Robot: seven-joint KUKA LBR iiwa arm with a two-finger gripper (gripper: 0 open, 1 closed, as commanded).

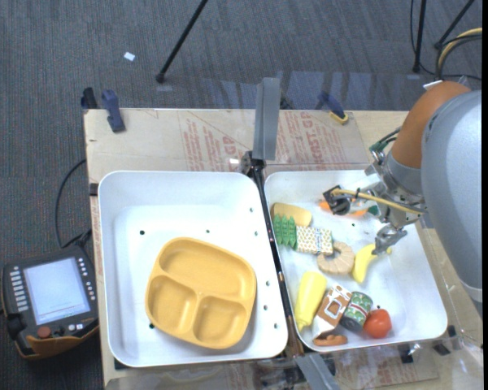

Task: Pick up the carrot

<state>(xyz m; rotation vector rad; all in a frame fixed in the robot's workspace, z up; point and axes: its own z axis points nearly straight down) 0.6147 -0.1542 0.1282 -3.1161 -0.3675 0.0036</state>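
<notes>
The carrot shows as a small orange sliver near the back of the right bin, mostly hidden under parts of the robot's wrist. My gripper hangs low over the right bin, just right of and slightly nearer than the carrot, right above the top end of a yellow banana. Nothing is visibly held in it.
The right bin also holds a tan slice, a green piece, a patterned packet, a round biscuit, a yellow vegetable, a can and a tomato. A yellow divided tray lies in the left bin.
</notes>
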